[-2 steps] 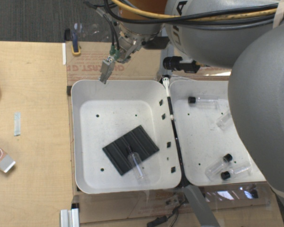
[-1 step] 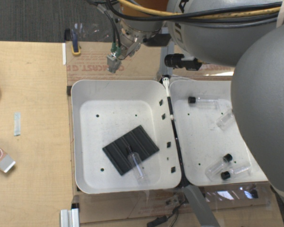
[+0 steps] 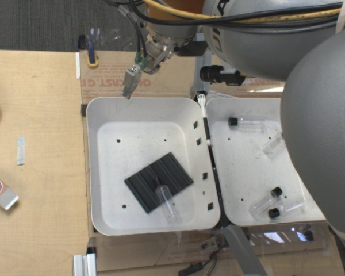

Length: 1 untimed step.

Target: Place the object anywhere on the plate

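1 clear vial (image 3: 165,200) lies on the black ribbed plate (image 3: 158,182) in the left bin (image 3: 103,154).

The vial rests across the plate's lower edge, tilted, 1 end on the bin floor. The right bin (image 3: 241,154) holds 3 more clear vials with black caps, 1 near its top and 2 together at the bottom. The gripper (image 3: 130,85) hangs above the left bin's far rim over the counter (image 3: 34,96); I cannot tell how its fingers stand.

Two bins (image 3: 98,154), one plate (image 3: 149,180), four vials (image 3: 165,200).
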Each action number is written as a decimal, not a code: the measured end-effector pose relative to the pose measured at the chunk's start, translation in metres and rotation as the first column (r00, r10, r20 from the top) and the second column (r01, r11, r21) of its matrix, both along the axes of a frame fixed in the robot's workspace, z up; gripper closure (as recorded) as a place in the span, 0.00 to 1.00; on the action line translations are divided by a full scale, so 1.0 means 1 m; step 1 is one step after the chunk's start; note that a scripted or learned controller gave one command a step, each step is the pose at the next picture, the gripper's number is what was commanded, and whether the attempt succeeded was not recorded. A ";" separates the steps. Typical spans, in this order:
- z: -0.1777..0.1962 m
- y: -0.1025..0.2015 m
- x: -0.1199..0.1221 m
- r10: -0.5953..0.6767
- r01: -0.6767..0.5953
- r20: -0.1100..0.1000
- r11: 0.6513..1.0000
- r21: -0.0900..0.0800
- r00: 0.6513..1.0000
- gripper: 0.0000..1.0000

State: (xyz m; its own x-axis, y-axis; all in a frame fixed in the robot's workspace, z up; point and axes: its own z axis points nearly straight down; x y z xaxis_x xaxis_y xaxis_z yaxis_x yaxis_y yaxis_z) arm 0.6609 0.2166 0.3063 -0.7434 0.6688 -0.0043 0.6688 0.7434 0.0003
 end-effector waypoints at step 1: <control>0.009 -0.001 0.001 -0.001 0.001 0.002 1.000 -0.001 1.000 1.00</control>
